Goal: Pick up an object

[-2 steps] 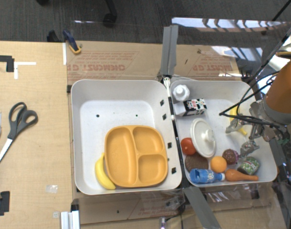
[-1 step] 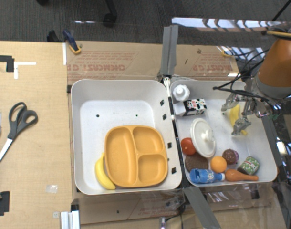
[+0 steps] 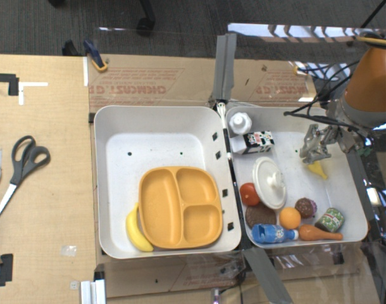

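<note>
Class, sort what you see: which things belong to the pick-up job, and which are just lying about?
Job: gripper; yellow piece below it; white lid; tomato; orange; blue bottle; carrot.
Lying about: scissors; yellow tray; banana.

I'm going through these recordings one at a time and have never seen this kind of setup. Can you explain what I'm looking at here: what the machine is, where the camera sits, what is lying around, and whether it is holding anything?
This is one camera fixed above a bench, looking down at a slant. The grey arm with an orange band reaching in from the right is the robot; its metal two-finger gripper hangs over the right white bin.

Just beneath the gripper lies a small yellow piece. Whether it is gripped cannot be told from here.

The same bin holds a white bottle, a black-and-white carton, a white round lid, a red tomato, an orange ball, a blue bottle, a green can and an orange carrot.

The left white bin holds a yellow divided plate partly covering a yellow banana. Grey scissors lie on the bench.
</note>
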Available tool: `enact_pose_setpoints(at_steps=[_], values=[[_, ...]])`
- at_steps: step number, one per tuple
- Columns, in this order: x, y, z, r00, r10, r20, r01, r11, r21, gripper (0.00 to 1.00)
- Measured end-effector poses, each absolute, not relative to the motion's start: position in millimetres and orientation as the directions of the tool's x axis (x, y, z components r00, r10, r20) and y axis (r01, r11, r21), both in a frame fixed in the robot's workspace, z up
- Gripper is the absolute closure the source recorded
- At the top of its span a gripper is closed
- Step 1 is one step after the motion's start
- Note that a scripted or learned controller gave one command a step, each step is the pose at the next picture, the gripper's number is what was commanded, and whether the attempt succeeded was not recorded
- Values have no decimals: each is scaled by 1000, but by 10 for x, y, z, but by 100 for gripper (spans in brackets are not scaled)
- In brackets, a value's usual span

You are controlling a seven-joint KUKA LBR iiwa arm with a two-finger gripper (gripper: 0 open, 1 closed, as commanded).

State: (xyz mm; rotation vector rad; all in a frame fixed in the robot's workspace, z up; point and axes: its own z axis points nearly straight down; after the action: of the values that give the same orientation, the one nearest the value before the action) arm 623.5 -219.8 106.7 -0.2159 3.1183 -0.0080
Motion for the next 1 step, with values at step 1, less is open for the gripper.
enact_pose_setpoints(at_steps=[1], values=[[6235,-2196,1066,-990,-138,-15,-138,990,-6,0]])
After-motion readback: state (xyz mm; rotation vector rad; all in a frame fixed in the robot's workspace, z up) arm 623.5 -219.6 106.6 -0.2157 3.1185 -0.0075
